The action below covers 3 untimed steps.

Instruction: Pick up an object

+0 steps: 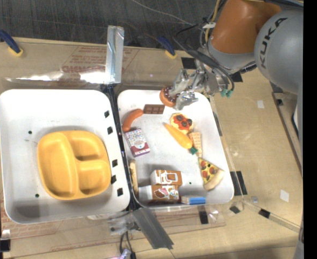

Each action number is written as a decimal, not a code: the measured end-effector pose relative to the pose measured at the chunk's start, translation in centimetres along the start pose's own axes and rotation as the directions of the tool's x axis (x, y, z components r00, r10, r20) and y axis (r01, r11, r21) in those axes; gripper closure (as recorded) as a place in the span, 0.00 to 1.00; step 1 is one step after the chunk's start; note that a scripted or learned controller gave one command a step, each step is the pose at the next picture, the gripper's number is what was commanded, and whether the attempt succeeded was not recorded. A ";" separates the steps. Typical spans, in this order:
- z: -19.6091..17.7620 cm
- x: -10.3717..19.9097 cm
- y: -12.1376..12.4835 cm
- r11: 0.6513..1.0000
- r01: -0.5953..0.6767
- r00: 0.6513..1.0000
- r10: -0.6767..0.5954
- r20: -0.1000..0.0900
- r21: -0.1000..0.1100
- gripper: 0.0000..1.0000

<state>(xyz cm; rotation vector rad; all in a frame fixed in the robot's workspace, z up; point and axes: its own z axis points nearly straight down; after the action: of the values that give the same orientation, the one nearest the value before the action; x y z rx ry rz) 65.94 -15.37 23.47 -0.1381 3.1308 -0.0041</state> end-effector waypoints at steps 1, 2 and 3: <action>-1.1 -0.1 0.1 1.000 0.003 1.000 -0.003 0.003 0.001 1.00; -2.2 -0.3 0.1 1.000 0.005 1.000 -0.005 0.007 0.003 1.00; -2.8 1.2 -3.1 0.859 0.512 0.859 -0.512 -0.002 -0.004 1.00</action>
<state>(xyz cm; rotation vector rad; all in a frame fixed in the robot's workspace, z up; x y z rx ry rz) 65.00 -18.54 26.22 -0.9663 2.9858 -0.0027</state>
